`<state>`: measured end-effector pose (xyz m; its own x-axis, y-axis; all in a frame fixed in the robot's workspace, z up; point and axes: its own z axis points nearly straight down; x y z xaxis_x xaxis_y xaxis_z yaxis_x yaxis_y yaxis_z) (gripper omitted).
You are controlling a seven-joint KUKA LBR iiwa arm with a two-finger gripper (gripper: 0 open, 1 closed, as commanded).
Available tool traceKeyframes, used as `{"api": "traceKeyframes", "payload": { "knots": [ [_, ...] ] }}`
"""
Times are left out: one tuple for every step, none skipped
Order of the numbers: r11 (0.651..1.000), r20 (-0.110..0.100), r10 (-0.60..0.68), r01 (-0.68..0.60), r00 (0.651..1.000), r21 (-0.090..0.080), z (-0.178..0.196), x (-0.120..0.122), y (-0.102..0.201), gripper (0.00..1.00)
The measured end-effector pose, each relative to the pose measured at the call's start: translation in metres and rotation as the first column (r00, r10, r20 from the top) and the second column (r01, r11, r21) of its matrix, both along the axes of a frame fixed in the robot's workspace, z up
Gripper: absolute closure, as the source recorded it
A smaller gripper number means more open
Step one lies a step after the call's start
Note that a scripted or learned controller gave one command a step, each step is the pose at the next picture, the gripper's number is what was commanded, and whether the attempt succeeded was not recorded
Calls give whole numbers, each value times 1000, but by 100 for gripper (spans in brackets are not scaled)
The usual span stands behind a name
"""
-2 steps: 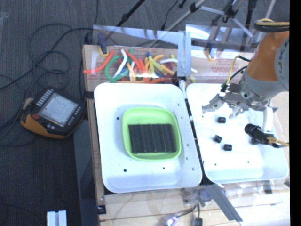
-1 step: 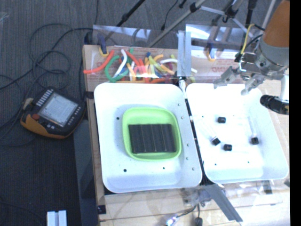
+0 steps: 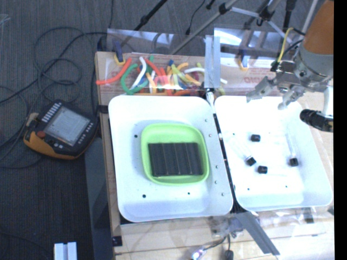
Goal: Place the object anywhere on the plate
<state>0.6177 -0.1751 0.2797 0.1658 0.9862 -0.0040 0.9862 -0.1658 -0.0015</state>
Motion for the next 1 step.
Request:
{"api": "traceKeyframes", "payload": {
  "knots": [
    [1000, 0, 0, 0, 1000, 0, 0, 0, 0, 0]
  ]
}}
